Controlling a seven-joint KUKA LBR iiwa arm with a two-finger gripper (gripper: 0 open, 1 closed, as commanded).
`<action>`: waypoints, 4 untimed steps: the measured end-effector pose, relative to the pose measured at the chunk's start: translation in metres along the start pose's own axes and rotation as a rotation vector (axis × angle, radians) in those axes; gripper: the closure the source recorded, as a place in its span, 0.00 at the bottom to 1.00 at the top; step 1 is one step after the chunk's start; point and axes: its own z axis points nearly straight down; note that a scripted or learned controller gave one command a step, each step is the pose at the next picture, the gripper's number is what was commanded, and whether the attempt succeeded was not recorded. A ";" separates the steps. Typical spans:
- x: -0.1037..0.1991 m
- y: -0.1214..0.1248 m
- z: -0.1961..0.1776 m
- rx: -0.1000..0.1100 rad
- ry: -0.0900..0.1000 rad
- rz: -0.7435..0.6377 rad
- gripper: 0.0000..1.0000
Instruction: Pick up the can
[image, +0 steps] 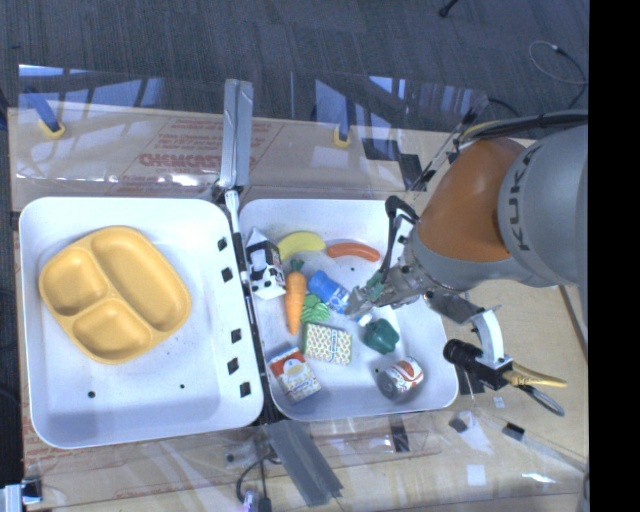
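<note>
Two white bins on bench; gripper over right bin, grip state unclear.

Even, fairly bright overhead light. Blue-white glare streaks on clear sheeting across upper frame. White bins bright, near washed out, soft shadows along inner walls. Floor at top dim. Overall slightly soft, low resolution; small items at centre right lack fine detail.
</note>
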 end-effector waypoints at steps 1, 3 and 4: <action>0.000 0.000 0.000 0.000 0.000 0.000 0.00; -0.062 0.017 0.003 -0.002 0.000 0.306 0.00; -0.030 0.042 0.101 -0.001 -0.001 0.200 0.00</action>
